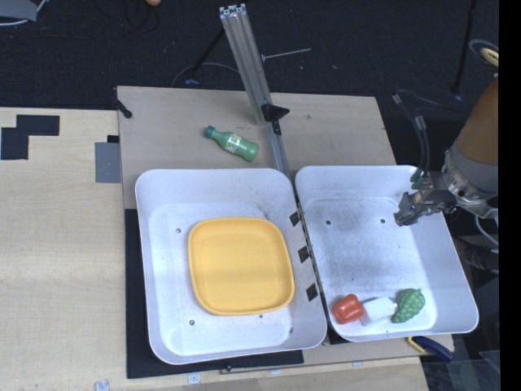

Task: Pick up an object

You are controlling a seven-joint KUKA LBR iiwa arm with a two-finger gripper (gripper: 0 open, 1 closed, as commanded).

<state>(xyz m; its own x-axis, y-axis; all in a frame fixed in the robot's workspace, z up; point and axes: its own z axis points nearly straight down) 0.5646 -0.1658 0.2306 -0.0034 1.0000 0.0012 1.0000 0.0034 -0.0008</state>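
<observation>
In the right bin [366, 243], three small objects lie together near the front edge: a red pepper-like piece [348, 308], a white block [378, 309] and a green bumpy piece [409, 304]. My gripper [407, 213] hangs over the right bin's far right part, well behind those objects and apart from them. Nothing shows between its fingers. A yellow square plate [240, 265] lies flat in the left bin [163, 218].
A green bottle [232, 142] lies on its side on the bench behind the left bin. A slanted metal rail [252, 63] rises behind the bins' junction. Black clips [303, 253] sit along the divide between the bins. Cables hang beside the arm at right.
</observation>
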